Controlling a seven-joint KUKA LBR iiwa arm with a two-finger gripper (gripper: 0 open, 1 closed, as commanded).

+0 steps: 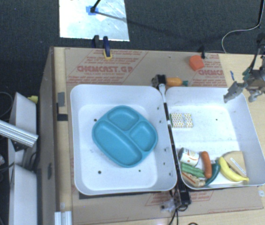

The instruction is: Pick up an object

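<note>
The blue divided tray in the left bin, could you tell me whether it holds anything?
Empty: the blue divided plastic tray lies flat in the left white bin, its three compartments bare.

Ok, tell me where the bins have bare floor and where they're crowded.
Right bin: bare floor across the middle and back, apart from the small patterned card. Its front edge is crowded: banana, carrot and other toy food. Left bin: the blue divided tray fills the centre, leaving bare margins around it.

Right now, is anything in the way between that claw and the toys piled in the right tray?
Nothing visible. The gripper hangs at the right bin's far right rim; the banana and carrot lie heaped at its near edge, bare white floor between.
</note>
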